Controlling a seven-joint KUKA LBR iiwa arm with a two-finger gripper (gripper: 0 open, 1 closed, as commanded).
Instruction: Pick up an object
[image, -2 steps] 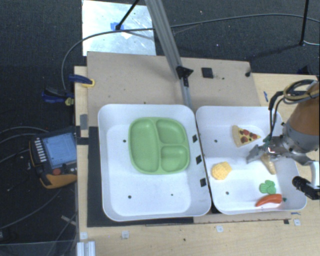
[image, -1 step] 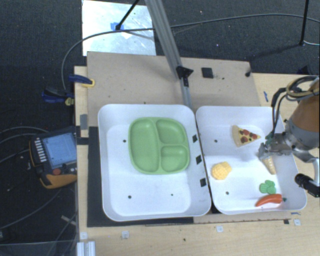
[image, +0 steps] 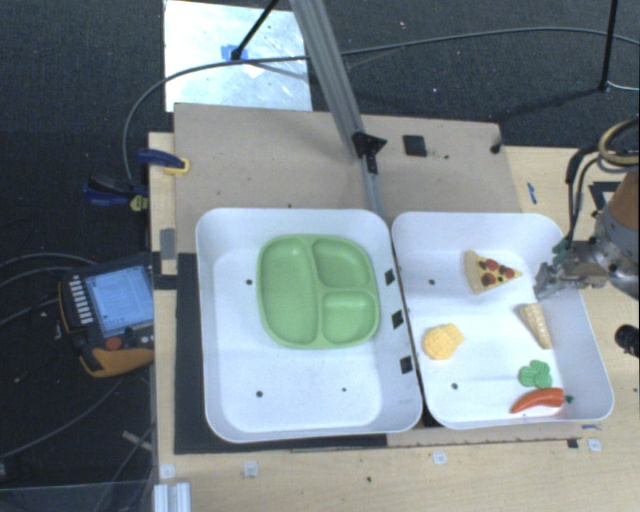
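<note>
Green plastic, a sectioned plate (image: 320, 291) is lying in the left white bin (image: 230, 400). The right white bin (image: 440, 400) is holding a yellow toy corn piece (image: 442, 341), a pizza slice (image: 489, 271), a pale cone (image: 536, 324), a green sprig (image: 535, 375) and a red sausage (image: 538, 400). The gripper (image: 556, 277) is hovering at that bin's far right edge, grip state impossible to tell, with the cone nearest, just nearward, its long axis running near to far.

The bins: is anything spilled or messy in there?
Nothing stands out. The green plate sits flat in the left bin. The pizza slice, yellow toy, cone, green toy and hot dog lie apart in the right bin.
</note>
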